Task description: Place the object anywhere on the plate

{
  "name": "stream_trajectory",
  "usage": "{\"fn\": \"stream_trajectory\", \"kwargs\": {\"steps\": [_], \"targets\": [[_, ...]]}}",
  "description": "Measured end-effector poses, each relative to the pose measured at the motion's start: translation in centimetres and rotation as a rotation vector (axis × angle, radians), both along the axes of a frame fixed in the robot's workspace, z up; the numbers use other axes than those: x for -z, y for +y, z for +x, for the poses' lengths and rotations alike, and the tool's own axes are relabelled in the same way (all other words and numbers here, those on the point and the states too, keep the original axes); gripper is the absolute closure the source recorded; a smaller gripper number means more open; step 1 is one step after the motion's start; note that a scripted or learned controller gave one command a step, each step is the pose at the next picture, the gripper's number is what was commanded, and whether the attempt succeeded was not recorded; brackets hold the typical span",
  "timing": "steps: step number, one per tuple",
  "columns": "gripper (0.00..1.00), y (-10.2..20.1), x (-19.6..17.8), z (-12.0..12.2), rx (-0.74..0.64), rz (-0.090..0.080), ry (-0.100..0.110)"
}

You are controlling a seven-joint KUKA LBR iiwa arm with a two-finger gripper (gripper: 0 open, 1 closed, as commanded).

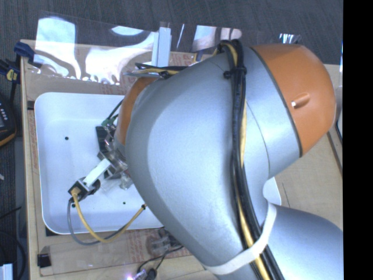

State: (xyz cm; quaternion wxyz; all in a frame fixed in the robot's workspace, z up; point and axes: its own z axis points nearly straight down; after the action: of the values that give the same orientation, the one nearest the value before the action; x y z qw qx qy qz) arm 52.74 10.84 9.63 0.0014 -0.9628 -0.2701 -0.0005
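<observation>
My arm (221,156) reaches far over the bench and covers most of the view. Its gripper (116,163) hangs low over the right half of the left white bin (58,156), close to the bin floor. The grey wrist covers the gripper from above, and only some metal parts and a dark piece (105,134) stick out at its left side. The arm hides whatever lies under the gripper, along with the right part of the bench.
The left bin's floor shows bare white on its left half, with two small dark dots (67,137). A clear plastic wall (105,57) stands behind the bin. Wooden bench edges (35,244) frame the bin at front and left.
</observation>
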Motion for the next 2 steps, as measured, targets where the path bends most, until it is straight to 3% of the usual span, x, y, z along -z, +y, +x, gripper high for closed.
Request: {"fn": "stream_trajectory", "kwargs": {"steps": [1, 2], "targets": [[1.0, -4.6, -9.5, -5.2, -0.714, 0.0, 0.004], [1.0, 8.4, -4.8, -5.3, -0.927, -0.002, 0.006]]}}
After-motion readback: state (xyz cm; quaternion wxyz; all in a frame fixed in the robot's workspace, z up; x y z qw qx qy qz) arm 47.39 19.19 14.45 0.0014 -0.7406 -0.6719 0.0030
